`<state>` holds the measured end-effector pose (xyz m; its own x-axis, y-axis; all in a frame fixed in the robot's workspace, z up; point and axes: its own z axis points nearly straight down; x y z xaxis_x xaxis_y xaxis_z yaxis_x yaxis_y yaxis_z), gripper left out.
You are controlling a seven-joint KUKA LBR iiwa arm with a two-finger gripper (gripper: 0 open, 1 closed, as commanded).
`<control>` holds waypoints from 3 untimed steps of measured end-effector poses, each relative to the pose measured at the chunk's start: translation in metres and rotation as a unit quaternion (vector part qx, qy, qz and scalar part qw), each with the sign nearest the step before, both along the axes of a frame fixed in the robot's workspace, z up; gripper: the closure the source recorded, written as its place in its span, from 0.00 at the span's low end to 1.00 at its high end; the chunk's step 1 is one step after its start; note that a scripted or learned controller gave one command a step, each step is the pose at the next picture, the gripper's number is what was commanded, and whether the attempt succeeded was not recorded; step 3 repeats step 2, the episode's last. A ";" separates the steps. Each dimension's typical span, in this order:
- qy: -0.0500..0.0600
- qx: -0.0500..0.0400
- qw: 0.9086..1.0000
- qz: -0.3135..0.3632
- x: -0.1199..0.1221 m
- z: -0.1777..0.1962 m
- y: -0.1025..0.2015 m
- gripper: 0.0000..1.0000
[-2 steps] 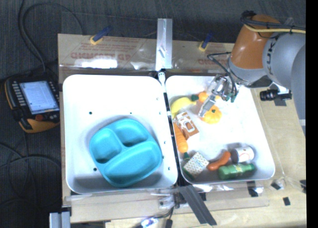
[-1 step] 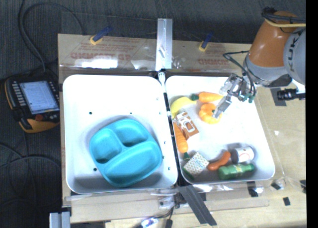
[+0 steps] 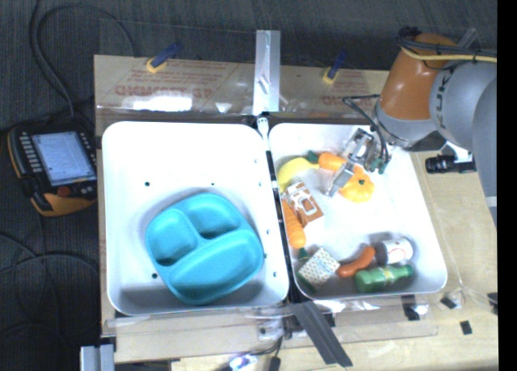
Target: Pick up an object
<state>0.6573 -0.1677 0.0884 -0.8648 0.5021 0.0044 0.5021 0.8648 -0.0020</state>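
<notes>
My gripper (image 3: 354,164) is low in the upper part of the right bin (image 3: 424,224), reaching in from the right under the orange wrist band. It sits just above a yellow toy (image 3: 361,189) and beside a small orange piece (image 3: 328,161). A yellow fruit (image 3: 292,170) lies to its left. Nothing shows as held.
The right bin also holds a small printed box (image 3: 304,202), a carrot (image 3: 294,230), a checkered block (image 3: 317,266), an orange-red piece (image 3: 356,262), a green object (image 3: 384,278) and a white and black cylinder (image 3: 397,250). A blue divided plate (image 3: 205,245) lies in the left bin (image 3: 129,159).
</notes>
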 end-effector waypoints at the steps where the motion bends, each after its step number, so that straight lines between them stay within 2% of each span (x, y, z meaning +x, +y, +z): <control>1: -0.008 -0.001 1.000 0.000 0.004 0.012 0.001 1.00; 2: -0.004 -0.001 0.992 -0.127 -0.014 0.095 0.045 1.00; 3: -0.004 -0.001 0.992 -0.127 -0.014 0.095 0.045 1.00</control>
